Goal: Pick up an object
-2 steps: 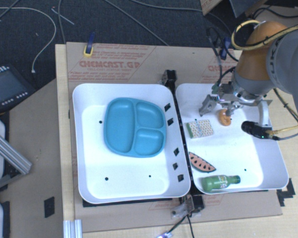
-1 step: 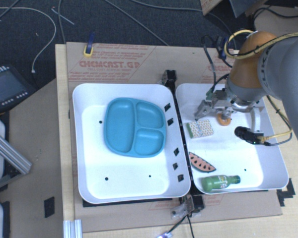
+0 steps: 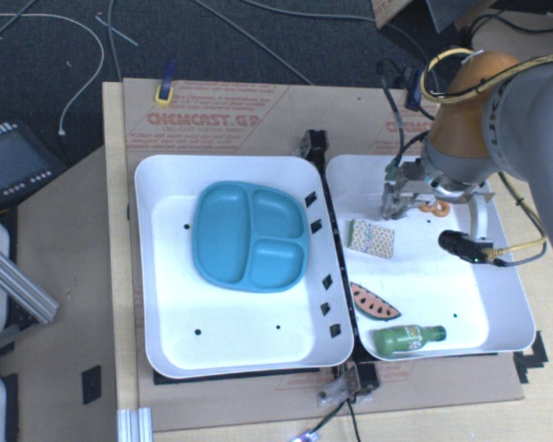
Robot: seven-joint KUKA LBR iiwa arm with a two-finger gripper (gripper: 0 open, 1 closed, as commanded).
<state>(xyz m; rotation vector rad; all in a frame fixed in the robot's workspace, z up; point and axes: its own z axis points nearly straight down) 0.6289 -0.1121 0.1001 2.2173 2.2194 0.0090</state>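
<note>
The right bin (image 3: 498, 293) holds a green-and-white patterned square pad (image 3: 371, 238), a watermelon slice toy (image 3: 375, 302) and a green bottle (image 3: 407, 338) lying on its side by the front wall. A small orange piece (image 3: 435, 209) lies near the bin's back. My gripper (image 3: 398, 201) hangs low over the back part of this bin, just left of the orange piece and a little above and to the right of the patterned pad. Nothing shows in its grasp.
A blue divided plate (image 3: 251, 236) lies in the left bin (image 3: 166, 274). The divider with black clips (image 3: 324, 247) runs between the bins. A black connector on a yellow cable (image 3: 465, 245) hangs from the arm over the right bin. The grey arm (image 3: 525, 109) covers the back right corner.
</note>
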